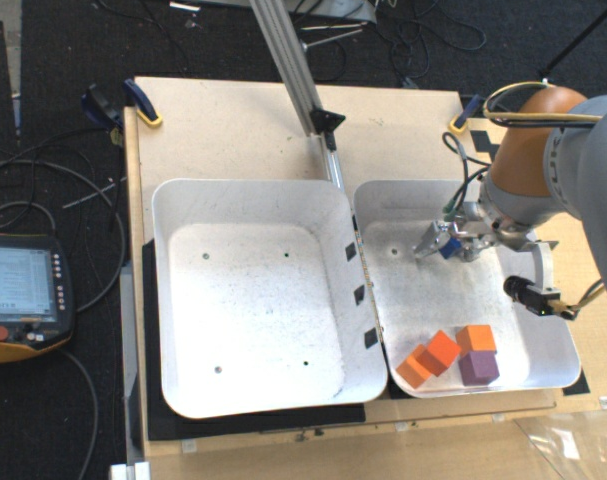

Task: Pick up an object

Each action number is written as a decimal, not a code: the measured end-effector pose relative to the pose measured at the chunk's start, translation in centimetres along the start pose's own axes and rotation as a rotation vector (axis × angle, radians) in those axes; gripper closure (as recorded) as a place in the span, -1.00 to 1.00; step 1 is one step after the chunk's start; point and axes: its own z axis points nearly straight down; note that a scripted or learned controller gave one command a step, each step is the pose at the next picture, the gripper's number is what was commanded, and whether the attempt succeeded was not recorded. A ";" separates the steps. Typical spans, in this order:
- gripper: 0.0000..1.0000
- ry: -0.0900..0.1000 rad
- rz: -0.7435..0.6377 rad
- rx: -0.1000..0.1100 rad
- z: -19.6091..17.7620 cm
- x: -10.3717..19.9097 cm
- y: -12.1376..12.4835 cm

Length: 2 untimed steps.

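Right bin [558,363]: orange blocks [430,357], purple block [479,367] | end effector [445,245]: finger state unclear | left bin [183,203]

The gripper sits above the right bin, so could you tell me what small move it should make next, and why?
Probably travel toward the view's bottom edge. The gripper hangs over bare floor in the right bin, while the orange blocks and purple block cluster at its near end.

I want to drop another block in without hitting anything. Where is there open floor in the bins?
The left bin has open floor wall to wall. In the right bin, it is crowded at the near edge, where the orange blocks and purple block cluster, and under the gripper.
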 end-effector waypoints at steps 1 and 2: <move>-1.00 -0.002 0.000 -0.005 -0.1 4.2 5.0; 1.00 -0.003 0.001 -0.002 -1.1 3.9 4.8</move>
